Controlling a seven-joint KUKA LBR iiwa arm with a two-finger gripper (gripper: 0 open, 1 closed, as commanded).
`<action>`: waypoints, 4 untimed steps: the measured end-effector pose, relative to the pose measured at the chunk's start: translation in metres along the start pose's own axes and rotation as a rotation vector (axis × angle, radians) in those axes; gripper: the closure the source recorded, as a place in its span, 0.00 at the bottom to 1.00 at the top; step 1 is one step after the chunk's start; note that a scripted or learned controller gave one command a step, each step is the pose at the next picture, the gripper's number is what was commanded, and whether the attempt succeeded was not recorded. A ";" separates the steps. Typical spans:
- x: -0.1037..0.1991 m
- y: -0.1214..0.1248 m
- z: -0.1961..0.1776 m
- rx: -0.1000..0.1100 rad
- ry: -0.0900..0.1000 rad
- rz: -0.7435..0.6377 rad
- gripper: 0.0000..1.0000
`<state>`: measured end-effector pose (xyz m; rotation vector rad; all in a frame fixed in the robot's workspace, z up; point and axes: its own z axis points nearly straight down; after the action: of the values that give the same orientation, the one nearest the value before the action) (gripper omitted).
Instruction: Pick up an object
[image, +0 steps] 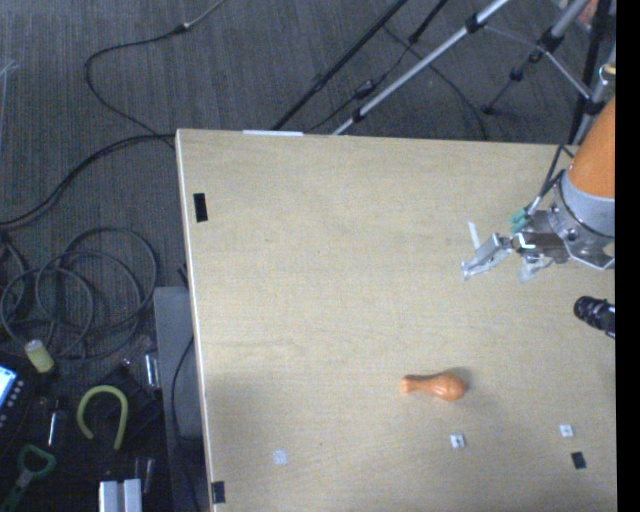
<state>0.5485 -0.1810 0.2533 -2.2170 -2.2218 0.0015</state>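
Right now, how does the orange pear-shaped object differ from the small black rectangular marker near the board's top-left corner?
The orange pear-shaped object is rounded and bulbous, raised off the surface; the small black rectangular marker looks flat and straight-edged. The orange object lies lengthwise across the view, bulb end right; the marker stands long side up the view. The orange object is larger. Both sit on the tan board, apart from the gripper.

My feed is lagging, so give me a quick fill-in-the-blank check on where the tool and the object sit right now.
1. The object on the tabletop is coloured ____.
2. In the camera view, the orange object lies ____ the tool.
3. The arm enters the view from the ____ side.
4. The tool's fingers hold ____.

Missing words: orange; below; right; nothing
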 end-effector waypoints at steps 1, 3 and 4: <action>-0.019 0.070 0.055 -0.001 -0.004 -0.093 0.00; -0.006 0.120 0.169 -0.001 -0.003 -0.412 0.00; -0.023 0.121 0.144 -0.003 -0.006 -0.508 0.00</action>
<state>0.6689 -0.2033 0.1094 -1.5904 -2.7136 0.0036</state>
